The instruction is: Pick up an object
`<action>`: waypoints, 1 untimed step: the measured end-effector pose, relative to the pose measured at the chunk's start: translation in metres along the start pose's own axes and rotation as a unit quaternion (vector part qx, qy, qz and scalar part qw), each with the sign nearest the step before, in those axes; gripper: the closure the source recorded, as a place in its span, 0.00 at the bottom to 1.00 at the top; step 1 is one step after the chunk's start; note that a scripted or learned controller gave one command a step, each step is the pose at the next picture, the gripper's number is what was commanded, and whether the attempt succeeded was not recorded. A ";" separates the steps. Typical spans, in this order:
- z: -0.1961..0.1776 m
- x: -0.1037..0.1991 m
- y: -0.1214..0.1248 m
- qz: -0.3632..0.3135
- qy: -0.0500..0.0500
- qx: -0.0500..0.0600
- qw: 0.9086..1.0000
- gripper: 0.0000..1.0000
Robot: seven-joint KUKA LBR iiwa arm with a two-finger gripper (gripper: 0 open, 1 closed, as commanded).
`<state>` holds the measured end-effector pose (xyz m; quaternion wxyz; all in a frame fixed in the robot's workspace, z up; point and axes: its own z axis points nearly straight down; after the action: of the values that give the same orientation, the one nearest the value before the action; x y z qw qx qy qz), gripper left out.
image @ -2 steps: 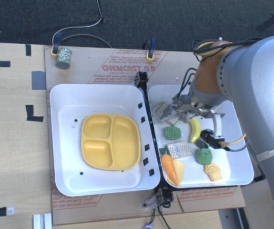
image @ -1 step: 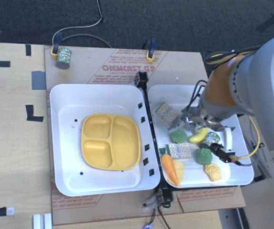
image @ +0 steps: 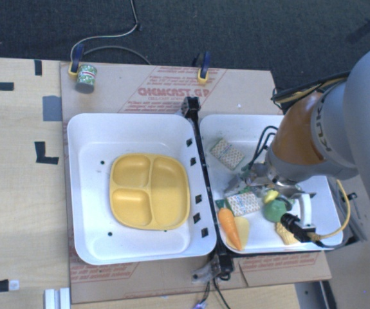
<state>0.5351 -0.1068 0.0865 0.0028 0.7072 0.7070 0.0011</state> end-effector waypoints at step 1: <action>0.001 0.011 0.095 -0.001 0.001 0.001 1.000 0.00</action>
<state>0.6305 -0.0960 0.0856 0.0019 0.7064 0.7078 0.0011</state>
